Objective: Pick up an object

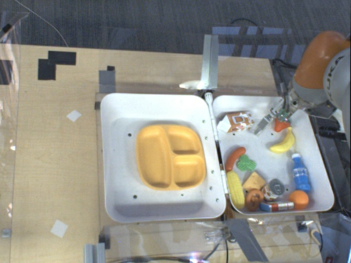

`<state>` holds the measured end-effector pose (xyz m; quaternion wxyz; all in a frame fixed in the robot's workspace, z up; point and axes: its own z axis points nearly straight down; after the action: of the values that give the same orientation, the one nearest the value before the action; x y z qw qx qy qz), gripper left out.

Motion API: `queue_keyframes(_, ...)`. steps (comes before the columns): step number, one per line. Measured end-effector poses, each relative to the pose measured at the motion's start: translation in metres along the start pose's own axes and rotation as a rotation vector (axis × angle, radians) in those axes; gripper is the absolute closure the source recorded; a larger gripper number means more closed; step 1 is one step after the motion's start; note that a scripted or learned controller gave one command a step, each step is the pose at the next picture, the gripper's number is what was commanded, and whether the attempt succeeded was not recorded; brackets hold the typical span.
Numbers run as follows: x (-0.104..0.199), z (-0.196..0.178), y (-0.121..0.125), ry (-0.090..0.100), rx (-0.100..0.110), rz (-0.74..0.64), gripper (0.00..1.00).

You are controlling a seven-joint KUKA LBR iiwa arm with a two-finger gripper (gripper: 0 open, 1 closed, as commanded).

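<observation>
The arm is cut off at the right edge. Its gripper (272,119) hangs in the right bin (323,169) with fingers spread, holding nothing. Just beside it lies a small orange-red toy (281,126), partly hidden, above a yellow banana (283,142).

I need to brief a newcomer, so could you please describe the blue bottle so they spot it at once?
Look in the right-hand bin, along its right wall. Below the banana and just above the orange lies the blue bottle, the only blue, white-capped item there.
</observation>
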<state>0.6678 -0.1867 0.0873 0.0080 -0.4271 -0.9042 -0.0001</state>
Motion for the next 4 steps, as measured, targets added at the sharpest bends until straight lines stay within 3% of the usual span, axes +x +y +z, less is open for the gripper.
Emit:
queue_keyframes(1, 0.022, -0.052, 0.02, -0.022, -0.017, 0.135, 0.0)
queue_keyframes(2, 0.041, -0.04, 0.02, -0.015, -0.014, 0.476, 0.0)
queue_keyframes(3, 0.08, -0.022, 0.009, -0.015, -0.013, 0.43, 0.0)
queue_keyframes(4, 0.035, -0.015, -0.05, -0.014, -0.02, 0.532, 0.0)
